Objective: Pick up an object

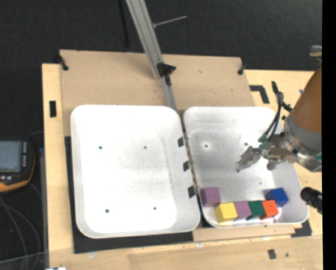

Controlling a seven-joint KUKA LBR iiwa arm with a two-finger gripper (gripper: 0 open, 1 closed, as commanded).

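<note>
the hand (251, 157) hung above the right bin (224, 128), holding nothing; i cannot tell its grip. blocks (243, 208) sat against the near wall.

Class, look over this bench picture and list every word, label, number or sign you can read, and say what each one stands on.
No text can be read anywhere.
Handheld device at the left edge: its screen glows, but whatever it shows is too blurred to read.
Coloured blocks in the right bin: plain faces, no lettering to be seen.
Black marks on the bench: shapes, not letters.
</note>
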